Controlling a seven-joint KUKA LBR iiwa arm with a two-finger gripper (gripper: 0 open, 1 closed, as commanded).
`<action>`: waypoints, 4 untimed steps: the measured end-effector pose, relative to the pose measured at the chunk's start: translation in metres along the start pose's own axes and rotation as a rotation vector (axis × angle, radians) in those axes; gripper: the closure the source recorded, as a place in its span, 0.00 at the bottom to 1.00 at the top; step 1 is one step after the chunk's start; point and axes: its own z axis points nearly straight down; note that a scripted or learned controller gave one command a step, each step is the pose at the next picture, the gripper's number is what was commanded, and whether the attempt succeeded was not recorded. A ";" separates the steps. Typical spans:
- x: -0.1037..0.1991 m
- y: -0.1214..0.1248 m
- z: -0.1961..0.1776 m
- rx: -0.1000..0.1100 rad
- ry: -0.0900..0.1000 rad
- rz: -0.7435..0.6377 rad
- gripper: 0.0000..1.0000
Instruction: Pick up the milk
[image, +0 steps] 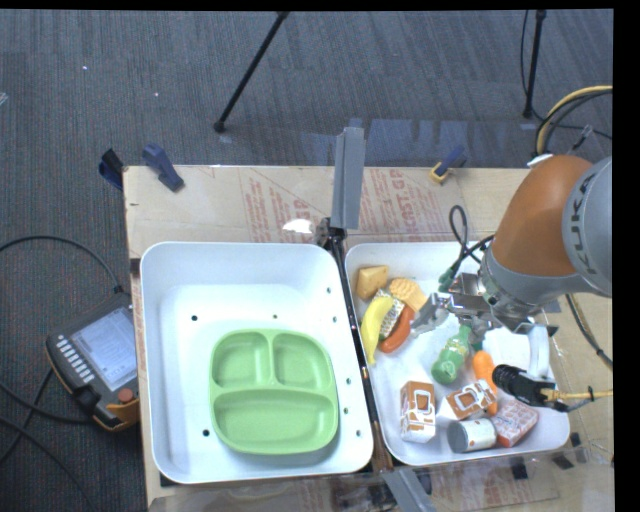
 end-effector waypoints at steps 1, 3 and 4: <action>-0.033 -0.052 0.062 -0.028 0.001 0.103 0.00; -0.013 -0.072 -0.028 -0.001 -0.001 0.220 0.00; 0.003 -0.074 0.063 -0.004 0.000 -0.040 0.00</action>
